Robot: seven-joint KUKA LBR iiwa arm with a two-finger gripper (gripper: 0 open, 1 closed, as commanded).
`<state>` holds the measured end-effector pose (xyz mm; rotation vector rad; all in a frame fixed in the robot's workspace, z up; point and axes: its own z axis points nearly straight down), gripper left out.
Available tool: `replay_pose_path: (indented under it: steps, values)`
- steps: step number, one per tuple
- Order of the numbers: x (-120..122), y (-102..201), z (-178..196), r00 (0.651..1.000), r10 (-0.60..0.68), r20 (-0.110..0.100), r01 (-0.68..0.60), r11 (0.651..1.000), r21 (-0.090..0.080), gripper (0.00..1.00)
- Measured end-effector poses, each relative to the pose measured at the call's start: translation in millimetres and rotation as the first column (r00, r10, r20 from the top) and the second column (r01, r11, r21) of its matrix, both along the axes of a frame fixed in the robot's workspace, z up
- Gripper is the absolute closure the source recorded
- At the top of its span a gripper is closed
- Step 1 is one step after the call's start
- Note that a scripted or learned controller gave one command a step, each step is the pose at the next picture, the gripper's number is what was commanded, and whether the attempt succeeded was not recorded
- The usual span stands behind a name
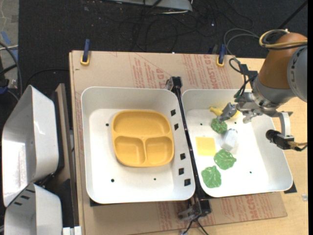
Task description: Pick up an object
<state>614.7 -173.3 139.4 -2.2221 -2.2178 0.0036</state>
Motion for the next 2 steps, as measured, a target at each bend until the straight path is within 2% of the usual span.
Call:
replay_pose_path:
  steps: [1, 2]
  values:
    - [1.3, 0.3, 13.5, 1.000, 0.001, 0.005, -0.001, 1.000, -0.001, 1.00]
    - [-4.0, -6.7, 71.3, 1.000, 0.000, 0.009, 0.000, 1.000, -0.002, 1.00]
